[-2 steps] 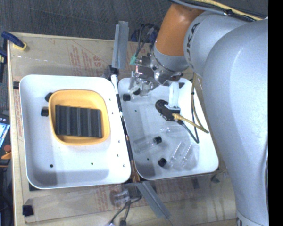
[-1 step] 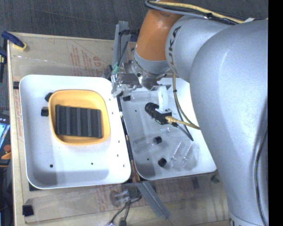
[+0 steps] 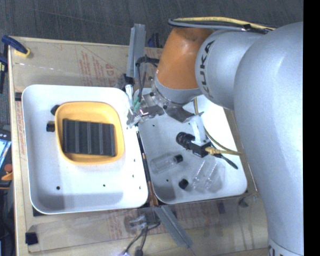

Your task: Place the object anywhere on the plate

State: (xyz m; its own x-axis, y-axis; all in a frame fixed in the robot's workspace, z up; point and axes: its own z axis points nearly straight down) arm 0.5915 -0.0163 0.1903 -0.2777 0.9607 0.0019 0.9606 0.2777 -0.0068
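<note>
Judging by how things lie, the pick is not yet made: near the front of the right bin [image 3: 232, 188] lie clear plastic items [image 3: 205, 176], one of them presumably the object, with a small black piece [image 3: 183, 184] beside them. Farther back the tool [image 3: 140, 109] hangs over the divide between the bins; whether it is apart or together I cannot tell, and nothing visible sits in it. The yellow plate [image 3: 89, 112] waits in the left bin [image 3: 37, 191]. Next comes descending onto one item.
</note>
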